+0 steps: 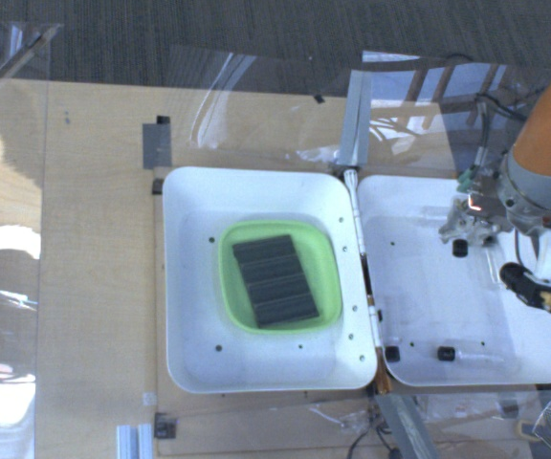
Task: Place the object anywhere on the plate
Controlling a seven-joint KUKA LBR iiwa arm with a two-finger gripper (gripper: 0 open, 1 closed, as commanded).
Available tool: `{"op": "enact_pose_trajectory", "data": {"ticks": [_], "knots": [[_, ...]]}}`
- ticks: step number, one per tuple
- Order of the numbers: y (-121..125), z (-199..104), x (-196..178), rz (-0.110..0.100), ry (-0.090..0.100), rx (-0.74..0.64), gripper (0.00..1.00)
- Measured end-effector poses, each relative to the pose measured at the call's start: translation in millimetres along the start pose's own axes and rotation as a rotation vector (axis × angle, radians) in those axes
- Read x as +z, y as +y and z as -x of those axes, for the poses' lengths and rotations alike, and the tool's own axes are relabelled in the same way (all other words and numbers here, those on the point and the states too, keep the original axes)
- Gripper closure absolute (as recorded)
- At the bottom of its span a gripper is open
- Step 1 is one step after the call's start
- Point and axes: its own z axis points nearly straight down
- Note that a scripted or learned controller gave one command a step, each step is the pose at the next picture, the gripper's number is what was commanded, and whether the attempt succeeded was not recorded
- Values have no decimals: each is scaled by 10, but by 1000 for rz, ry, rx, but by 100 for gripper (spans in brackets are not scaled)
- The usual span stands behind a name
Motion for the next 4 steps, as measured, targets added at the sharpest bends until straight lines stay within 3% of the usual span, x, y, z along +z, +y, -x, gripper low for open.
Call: {"op": "enact_pose_trajectory", "data": {"ticks": [1, 2, 3, 4], "knots": [[-794, -651, 197, -5, 3, -270, 100], [-393, -1502, 187, -1, 3, -524, 100], [-391, -1499, 185, 0, 3, -523, 0], [-81, -1050, 61, 3, 1, -611, 0]]}}
